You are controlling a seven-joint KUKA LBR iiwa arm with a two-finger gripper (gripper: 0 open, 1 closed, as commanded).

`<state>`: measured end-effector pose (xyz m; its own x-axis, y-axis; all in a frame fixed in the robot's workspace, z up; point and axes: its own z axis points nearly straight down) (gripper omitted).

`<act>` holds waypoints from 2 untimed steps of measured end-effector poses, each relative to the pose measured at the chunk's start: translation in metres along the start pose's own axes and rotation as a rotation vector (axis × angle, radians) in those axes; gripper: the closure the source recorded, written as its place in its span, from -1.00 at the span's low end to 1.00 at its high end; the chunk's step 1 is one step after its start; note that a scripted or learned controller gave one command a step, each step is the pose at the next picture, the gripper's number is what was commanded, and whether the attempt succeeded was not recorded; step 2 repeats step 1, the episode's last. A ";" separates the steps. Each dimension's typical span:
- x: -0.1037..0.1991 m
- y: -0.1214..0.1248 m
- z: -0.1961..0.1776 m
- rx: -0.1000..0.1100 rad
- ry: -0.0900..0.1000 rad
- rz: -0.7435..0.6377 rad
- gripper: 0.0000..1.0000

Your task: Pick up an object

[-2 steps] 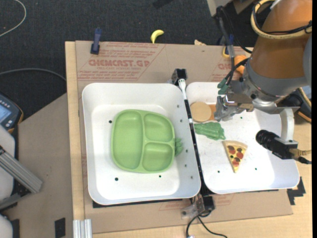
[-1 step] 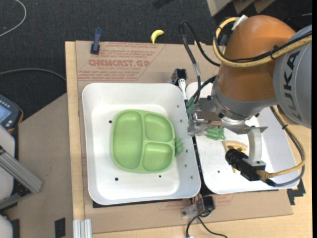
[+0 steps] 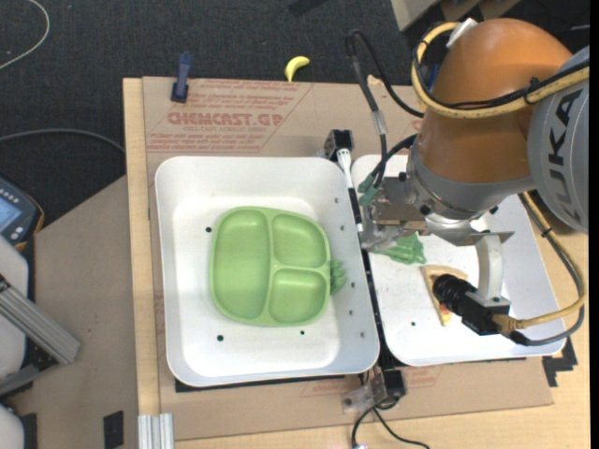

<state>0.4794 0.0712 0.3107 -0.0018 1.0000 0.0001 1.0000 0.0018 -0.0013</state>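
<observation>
Two white bins side by side on a brown board-covered table (image 3: 234, 110). In the left bin (image 3: 178, 251), a green divided plate (image 3: 271, 266) lying flat near the middle, three compartments up, with a small green scrap (image 3: 338, 273) just beside its right edge. Over the right bin (image 3: 524, 251), the grey and orange arm (image 3: 487, 92) reaching in from the right and covering much of that bin's far half. Claw (image 3: 391, 221) low at the right bin's left wall, close to the divider between the bins; open or closed, cannot tell, fingers hidden under the wrist. Touching or just under the claw, a dark green floppy object (image 3: 404, 248), partly covered. Nearer and to the right, a tan wedge-shaped piece (image 3: 437, 288) on the bin floor, overlapped by a black cable connector (image 3: 468, 307). On the far edge of the table, a blue clip (image 3: 181, 78) and a small yellow banana-shaped item (image 3: 297, 65), well apart from the bins.
</observation>
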 end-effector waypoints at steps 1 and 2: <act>0.003 0.001 -0.118 -0.014 0.002 -0.001 1.00; 0.003 0.001 -0.118 -0.014 0.002 -0.001 1.00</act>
